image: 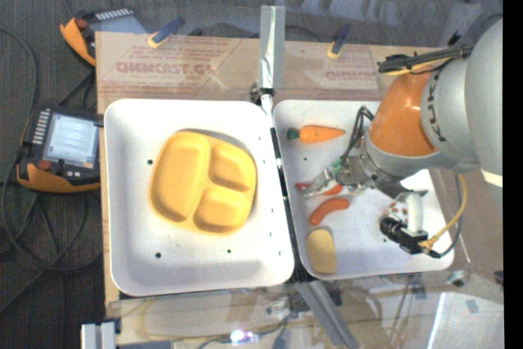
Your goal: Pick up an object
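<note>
The right bin (437, 253) holds several toy foods. An orange carrot (320, 133) with a green tip lies near its far left corner. A red sausage-shaped piece (328, 210) lies in the middle, and a tan potato-like lump (321, 249) sits at the front left. A thin red piece (315, 189) lies just under my gripper (337, 177), which hangs low over the bin's left half, between the carrot and the red sausage piece. The wrist hides what is directly beneath it.
The left bin (122, 257) carries a yellow three-compartment tray (204, 180). The arm's orange band (400, 123) and grey body cover the right bin's far right part. A black and white fitting (404, 223) with a cable hangs over the right bin's front right.
</note>
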Controlling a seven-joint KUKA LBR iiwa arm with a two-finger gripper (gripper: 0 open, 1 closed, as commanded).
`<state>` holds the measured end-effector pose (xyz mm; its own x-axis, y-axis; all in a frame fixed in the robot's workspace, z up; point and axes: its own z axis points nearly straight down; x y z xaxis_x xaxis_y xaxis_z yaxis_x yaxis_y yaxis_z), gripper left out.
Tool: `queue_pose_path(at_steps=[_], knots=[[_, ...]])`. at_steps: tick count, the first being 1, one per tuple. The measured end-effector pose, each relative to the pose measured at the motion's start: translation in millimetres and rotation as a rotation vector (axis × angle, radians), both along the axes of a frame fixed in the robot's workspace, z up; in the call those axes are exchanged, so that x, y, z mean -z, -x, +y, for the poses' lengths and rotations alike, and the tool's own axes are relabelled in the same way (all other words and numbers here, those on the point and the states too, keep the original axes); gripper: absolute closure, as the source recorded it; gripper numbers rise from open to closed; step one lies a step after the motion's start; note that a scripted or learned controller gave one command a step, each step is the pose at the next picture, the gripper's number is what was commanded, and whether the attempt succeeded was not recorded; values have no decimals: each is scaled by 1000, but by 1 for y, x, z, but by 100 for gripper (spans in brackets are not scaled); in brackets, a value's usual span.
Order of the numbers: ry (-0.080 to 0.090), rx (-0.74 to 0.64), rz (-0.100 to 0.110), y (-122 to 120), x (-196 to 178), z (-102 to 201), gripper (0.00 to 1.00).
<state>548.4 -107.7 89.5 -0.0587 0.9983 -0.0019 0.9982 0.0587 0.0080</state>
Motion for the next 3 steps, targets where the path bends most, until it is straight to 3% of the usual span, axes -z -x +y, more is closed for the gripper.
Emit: queue_pose_path(at_steps=[1, 2, 3], knots=[[2, 26, -7, 58, -1, 4, 0], [3, -58, -6, -10, 0, -15, 0], [3, -56, -5, -10, -10, -15, 100]])
